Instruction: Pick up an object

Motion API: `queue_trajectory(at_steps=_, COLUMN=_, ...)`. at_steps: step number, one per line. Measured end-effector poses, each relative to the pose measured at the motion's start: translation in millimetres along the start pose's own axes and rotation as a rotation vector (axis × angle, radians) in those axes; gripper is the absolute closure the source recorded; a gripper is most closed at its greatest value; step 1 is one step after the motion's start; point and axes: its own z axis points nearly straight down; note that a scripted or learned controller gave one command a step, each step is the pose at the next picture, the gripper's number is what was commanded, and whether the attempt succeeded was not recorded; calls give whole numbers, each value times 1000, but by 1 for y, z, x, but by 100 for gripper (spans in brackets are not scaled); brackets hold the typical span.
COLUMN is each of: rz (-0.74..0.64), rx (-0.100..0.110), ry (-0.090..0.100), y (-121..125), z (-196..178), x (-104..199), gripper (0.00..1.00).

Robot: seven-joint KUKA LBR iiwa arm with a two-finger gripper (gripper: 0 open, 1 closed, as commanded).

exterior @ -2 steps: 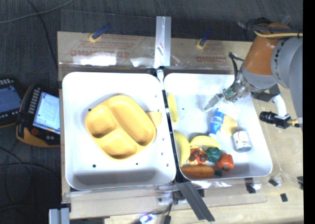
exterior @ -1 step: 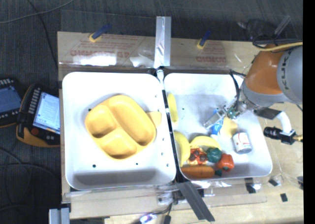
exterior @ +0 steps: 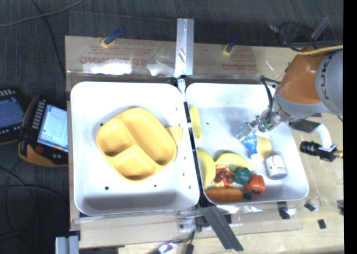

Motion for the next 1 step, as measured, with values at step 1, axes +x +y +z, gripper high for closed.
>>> queue_trajectory(at_steps=1, rz=-27, rx=5, ry=1, y=3, z=9, x=1, gripper=100)
